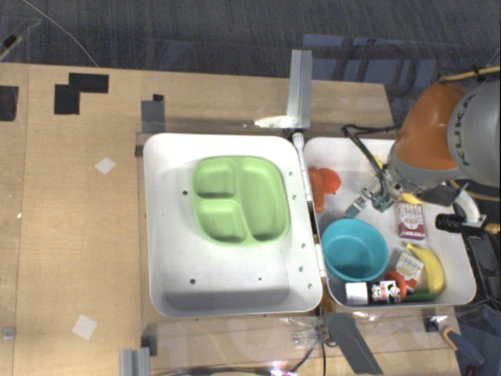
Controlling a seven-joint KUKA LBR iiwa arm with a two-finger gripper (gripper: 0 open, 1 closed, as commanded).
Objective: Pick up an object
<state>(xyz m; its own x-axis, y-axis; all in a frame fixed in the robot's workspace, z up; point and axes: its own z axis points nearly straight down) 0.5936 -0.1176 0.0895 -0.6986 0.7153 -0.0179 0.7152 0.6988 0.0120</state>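
The gripper [376,198] is seen hovering low in the right bin [468,288], just above the blue bowl [355,249] and near the banana [429,266] and small red box [411,219], though its grip honestly can't be made out.

arm [462,135]: cut off by right edge; grey body + orange band hide the right bin's far right corner
gripper [381,197]: small, part under the wrist; finger state can't be made out
right bin [338,294]: far rim mostly covered by arm; right wall partly behind black cabling
small box [410,219]: print too small to read
banana [429,266]: a small packet overlaps its left side
bottle [374,292]: label unreadable; lies at near wall, dark item beside it unclear
orange object [324,183]: shape unclear, left side at bin divider
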